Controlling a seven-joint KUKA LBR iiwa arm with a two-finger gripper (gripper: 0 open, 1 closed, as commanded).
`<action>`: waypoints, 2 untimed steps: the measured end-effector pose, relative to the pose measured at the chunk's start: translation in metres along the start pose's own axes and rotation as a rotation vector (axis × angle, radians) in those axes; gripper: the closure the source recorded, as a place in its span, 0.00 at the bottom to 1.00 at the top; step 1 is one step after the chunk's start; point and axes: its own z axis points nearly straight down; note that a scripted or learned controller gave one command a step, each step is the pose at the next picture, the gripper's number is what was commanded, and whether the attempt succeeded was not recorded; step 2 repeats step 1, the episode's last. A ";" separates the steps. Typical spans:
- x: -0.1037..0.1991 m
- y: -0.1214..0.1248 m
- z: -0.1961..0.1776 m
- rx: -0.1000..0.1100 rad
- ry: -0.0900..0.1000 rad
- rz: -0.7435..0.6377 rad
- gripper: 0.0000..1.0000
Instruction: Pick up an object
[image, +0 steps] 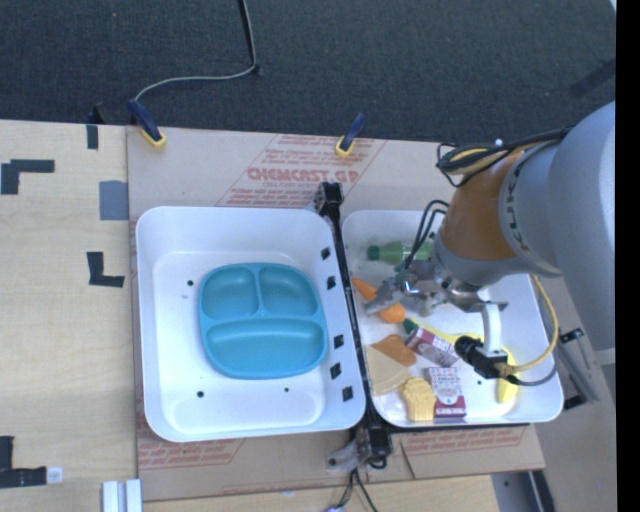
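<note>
Printed lettering on the cardboard sheet

One text could be read: red block capitals on the brown cardboard sheet (290, 170) that lay under the two bins, near the far edge of the surface, spelled "CHEMCAST GP", running at a slight slant just beyond the far rim of the left bin (160, 225). Smaller red lines of print stood above and beside that word and along the sheet's near edge below the bins, but they were too small to make out. A small packet (447, 390) with a red and white label lay in the right bin (545, 400) near its near rim; its print was too blurred to read.
</note>
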 end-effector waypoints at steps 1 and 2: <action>0.000 0.000 -0.009 0.001 -0.001 0.000 1.00; 0.000 0.000 -0.009 0.001 -0.001 0.000 1.00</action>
